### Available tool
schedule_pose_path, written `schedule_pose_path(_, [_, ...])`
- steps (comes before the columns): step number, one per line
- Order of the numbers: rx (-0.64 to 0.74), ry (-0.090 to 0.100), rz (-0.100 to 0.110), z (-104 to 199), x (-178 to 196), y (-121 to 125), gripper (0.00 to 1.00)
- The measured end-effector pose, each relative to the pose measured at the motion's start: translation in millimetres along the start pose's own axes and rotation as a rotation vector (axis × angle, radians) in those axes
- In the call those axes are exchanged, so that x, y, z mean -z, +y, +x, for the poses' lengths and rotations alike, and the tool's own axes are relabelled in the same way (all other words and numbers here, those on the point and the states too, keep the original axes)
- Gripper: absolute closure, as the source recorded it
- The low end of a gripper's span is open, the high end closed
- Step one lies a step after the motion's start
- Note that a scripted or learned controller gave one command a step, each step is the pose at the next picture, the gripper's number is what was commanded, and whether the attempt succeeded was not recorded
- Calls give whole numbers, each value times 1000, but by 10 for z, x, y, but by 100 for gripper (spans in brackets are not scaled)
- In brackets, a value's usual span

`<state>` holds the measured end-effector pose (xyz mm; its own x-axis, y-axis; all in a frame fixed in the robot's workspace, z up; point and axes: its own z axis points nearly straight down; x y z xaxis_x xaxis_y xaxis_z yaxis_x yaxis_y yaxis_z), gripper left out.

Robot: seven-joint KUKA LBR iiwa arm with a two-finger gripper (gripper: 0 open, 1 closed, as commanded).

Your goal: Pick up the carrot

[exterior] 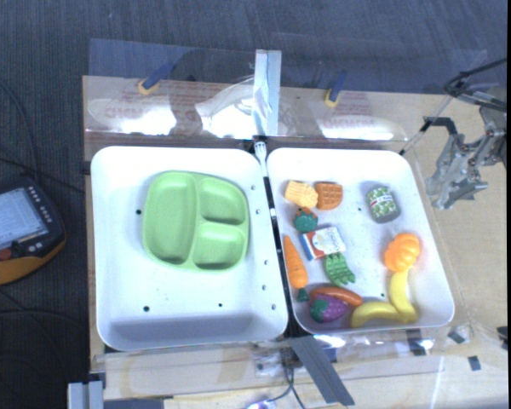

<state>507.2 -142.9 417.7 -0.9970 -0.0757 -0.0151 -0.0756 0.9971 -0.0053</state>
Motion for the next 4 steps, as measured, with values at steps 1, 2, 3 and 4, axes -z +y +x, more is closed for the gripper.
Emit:
schedule_pose_path(1, [97,18,-7,286,-737,-807,100])
schedule_pose_path(2, [-24,26,-12,-39,-2263,-704,100])
schedule_pose_path(3, [98,3,-4,56,-3257,109,100])
schedule_pose_path(4, [-147,5,-2,-84,-1711,303,100])
